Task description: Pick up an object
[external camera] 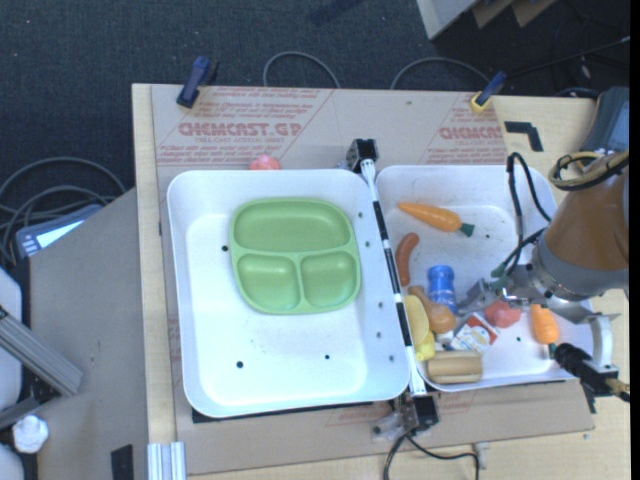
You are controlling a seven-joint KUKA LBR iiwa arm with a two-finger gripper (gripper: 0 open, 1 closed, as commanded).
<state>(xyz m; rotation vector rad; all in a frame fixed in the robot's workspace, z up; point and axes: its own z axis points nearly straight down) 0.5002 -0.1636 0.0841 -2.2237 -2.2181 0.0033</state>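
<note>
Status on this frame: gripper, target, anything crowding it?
Gripper low in the right bin, jaws' state unclear. Nothing seen held. Blue bottle and red piece crowd its tip; carrot lies apart. Green tray alone in the left bin.

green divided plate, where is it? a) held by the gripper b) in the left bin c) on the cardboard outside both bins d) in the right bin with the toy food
b: the green divided plate lies flat in the left bin, while the carrot and other toy food sit in the right bin.
</note>
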